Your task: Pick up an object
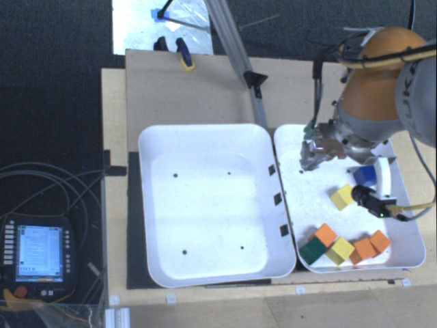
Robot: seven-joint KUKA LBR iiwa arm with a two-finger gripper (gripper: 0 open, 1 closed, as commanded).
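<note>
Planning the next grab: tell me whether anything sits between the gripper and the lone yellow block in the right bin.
Nothing visible does. The gripper hangs over bare floor of the right bin, and the yellow block lies apart below-right; the blue block sits off that line.

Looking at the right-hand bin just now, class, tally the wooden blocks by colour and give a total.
Orange blocks: 3
Yellow blocks: 2
Green blocks: 1
Blue blocks: 1, partly hidden by the arm
Total: 7 blocks in view
</note>
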